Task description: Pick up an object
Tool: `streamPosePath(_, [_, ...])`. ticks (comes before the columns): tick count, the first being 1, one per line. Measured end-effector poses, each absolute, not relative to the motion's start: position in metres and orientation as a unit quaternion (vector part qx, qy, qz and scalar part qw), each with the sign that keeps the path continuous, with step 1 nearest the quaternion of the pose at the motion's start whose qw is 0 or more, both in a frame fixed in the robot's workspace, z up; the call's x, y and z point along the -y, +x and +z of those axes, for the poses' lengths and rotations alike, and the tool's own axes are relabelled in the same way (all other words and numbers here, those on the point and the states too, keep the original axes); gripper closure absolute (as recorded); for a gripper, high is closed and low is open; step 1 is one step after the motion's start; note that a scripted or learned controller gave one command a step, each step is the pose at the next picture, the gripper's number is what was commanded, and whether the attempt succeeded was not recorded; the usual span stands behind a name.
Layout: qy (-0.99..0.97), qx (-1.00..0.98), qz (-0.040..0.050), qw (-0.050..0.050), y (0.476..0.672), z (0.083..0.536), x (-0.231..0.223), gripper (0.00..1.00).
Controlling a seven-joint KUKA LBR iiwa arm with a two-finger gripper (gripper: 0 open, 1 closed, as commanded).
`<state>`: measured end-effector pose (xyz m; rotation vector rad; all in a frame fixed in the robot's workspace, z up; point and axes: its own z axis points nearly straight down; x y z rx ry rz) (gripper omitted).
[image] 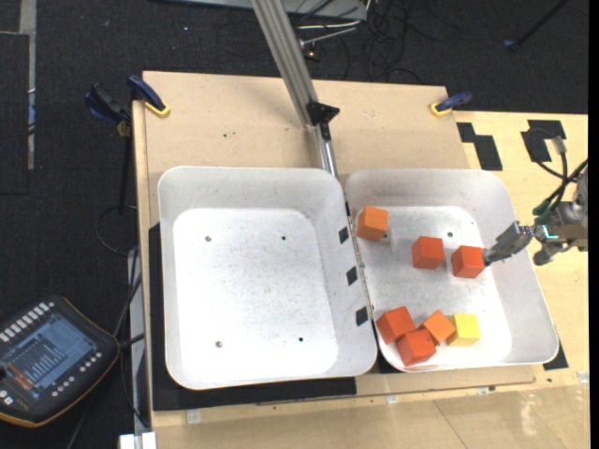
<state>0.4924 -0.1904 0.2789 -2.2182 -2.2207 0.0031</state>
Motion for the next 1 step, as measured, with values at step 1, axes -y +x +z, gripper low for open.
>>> streamPosePath(1, [-0.707,0.707,0.0,0.0,0.493,0.2806,0.1903,0.0])
